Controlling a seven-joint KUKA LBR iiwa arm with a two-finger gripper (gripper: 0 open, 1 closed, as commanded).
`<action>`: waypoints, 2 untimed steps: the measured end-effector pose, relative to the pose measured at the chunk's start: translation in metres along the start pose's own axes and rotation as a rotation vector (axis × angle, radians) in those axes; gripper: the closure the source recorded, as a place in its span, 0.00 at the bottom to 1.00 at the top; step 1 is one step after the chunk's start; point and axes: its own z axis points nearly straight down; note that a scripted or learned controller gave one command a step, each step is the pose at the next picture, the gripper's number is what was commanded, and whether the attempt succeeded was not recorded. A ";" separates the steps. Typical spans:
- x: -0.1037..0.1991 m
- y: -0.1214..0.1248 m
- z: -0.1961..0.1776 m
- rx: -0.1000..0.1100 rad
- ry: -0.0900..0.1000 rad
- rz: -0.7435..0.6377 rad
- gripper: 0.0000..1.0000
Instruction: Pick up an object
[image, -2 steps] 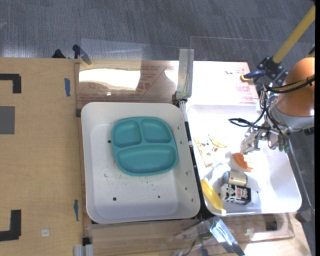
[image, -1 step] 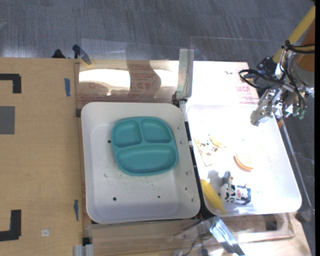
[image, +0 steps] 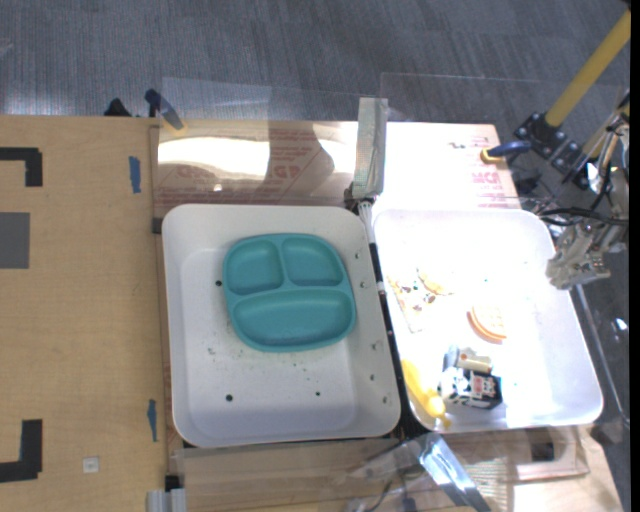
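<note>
So the gripper is sitting at the far right edge of the right bin, up by its top right corner, basically over the rim. It's washed out and kind of blurry there, so I honestly can't tell how it's set, and I can't make out anything in it.

The stuff to grab is all in that right bin, down and to the left of the gripper, and none of it is touching it. Closest is an orange slice-shaped thing near the middle of the bin. A bit further left, toward the divider, there's a small scatter of orange and pale bits, too small to say what they are. Along the lower edge there's a black and white toy with some red on it, and just beside that, at the bin's lower left corner, a yellow piece. Those two are well apart from the gripper.

The left bin has a teal divided plate lying flat in its upper half, with a few dark specks around it. Cardboard covers the desk to the left.
</note>
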 end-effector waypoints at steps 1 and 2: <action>0.049 -0.017 0.007 -0.002 0.001 -0.325 1.00; 0.042 -0.034 0.022 -0.002 -0.003 -1.059 1.00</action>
